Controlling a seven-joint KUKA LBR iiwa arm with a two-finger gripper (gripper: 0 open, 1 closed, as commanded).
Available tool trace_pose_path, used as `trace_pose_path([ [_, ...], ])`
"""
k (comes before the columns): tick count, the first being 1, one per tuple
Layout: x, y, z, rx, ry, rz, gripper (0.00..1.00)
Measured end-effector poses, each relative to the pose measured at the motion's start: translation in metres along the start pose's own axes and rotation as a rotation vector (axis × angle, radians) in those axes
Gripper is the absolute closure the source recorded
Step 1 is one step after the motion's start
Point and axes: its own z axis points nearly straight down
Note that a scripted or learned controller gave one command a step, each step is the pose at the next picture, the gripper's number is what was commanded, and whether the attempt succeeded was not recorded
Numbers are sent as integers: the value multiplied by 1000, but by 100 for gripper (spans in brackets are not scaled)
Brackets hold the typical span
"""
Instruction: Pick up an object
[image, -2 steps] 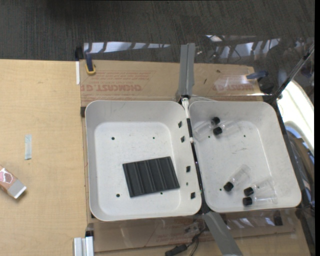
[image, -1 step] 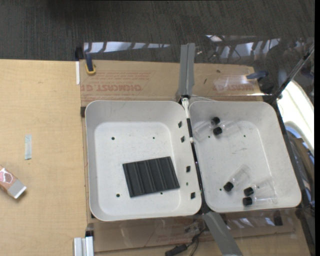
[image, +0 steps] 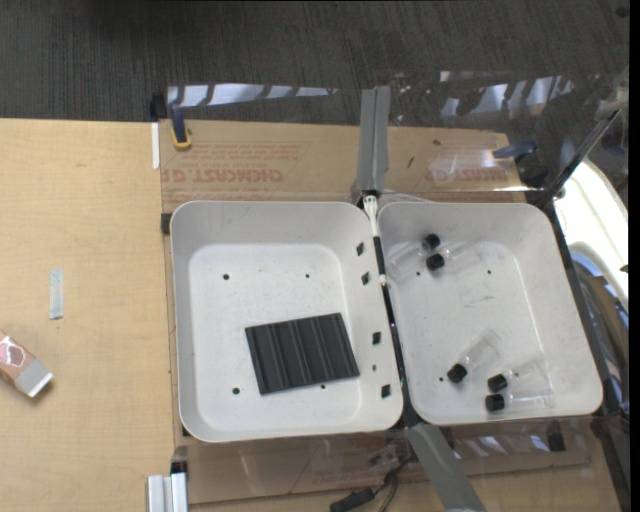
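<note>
A black ribbed panel (image: 303, 353) lies flat in the left bin (image: 190, 330), its long axis running left-right with a slight tilt. Small clear vials with black caps (image: 433, 252) lie scattered in the right bin (image: 560, 290), their transparent bodies hard to make out. The tool's state cannot be told.

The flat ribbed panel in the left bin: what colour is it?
Dark grey to black, with lengthwise ridges; the panel lies in the left bin, seen in the camera view.
</note>
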Motion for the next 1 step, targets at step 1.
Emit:
trace_pose_path([
  [1,-1,0,-10,0,-6,2,100],
])
